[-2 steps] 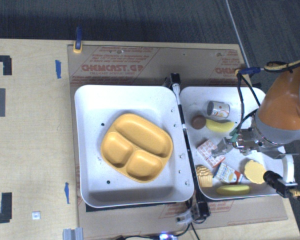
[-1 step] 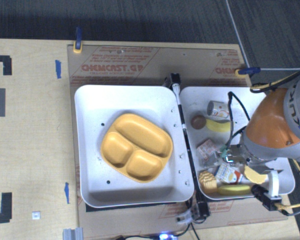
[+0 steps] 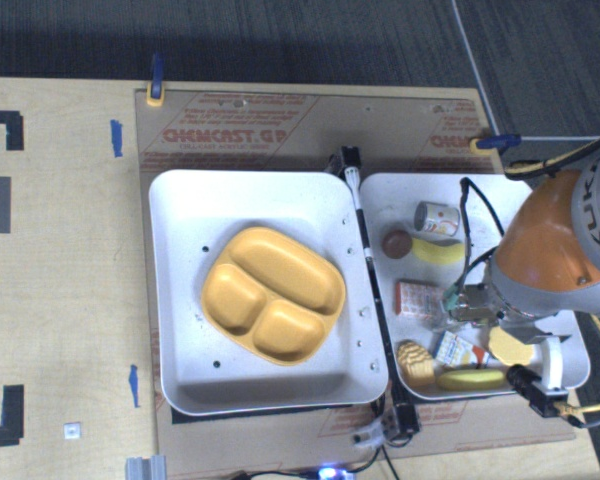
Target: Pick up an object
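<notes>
My gripper (image 3: 467,308) hangs low over the middle of the right bin (image 3: 380,203), with the grey and orange arm reaching in from the right. Just left of it lies a red and white packet (image 3: 416,298). A blue and white packet (image 3: 451,349) lies right below it. A yellow banana (image 3: 471,376) and a golden-brown piece (image 3: 412,356) rest along the bin's front wall. A pale yellow wedge (image 3: 509,347) sits under the wrist. Farther back are a small white can (image 3: 438,218), a brown ball (image 3: 397,241) and a yellow piece (image 3: 439,253).
The left bin (image 3: 170,268) holds a yellow divided plate (image 3: 272,293) in its middle. Cardboard (image 3: 240,133) lies under both bins. A black clip (image 3: 349,158) sits at the back where the bins meet. Bare wooden bench stretches to the left.
</notes>
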Controlling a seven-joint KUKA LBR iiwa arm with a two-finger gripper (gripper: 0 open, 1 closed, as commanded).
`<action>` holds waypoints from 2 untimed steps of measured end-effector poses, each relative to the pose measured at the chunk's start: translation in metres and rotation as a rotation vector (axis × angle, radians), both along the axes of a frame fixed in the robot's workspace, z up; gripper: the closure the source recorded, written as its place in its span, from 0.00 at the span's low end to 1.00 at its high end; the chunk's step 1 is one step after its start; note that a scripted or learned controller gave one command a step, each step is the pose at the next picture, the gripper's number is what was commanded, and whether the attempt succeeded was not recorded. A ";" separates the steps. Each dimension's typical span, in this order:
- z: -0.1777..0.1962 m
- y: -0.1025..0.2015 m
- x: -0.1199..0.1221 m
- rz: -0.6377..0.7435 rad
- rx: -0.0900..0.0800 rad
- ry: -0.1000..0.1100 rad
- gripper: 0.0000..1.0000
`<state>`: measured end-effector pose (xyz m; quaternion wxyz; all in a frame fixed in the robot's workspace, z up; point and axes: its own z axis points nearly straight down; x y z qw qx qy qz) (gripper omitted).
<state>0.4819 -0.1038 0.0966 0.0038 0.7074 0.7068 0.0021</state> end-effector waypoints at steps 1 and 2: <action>0.088 0.083 0.026 0.002 0.003 0.006 1.00; 0.036 0.010 0.029 0.001 0.003 0.010 1.00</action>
